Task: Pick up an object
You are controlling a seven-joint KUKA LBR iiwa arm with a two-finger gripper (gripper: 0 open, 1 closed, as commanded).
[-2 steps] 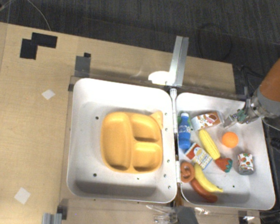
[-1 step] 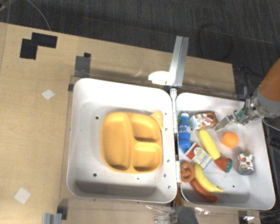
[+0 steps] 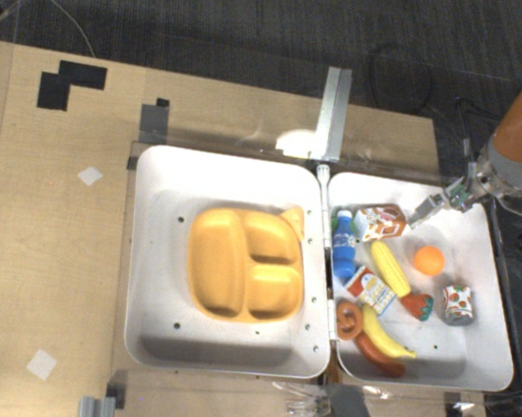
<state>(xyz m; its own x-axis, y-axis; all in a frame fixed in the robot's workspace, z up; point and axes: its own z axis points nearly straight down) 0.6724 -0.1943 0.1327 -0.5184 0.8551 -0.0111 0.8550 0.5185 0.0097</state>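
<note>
Wooden bench (image 3: 39, 251), dark carpet (image 3: 219, 9) behind; gripper (image 3: 428, 210) state unclear, over right bin (image 3: 479, 352).

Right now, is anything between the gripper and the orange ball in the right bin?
Nothing visible stands between them. The gripper hangs near the far rim of the right bin, and the orange ball lies just nearer the camera on bare white floor. The closest neighbours, the corn cob and a red packet, sit off to the side.
</note>
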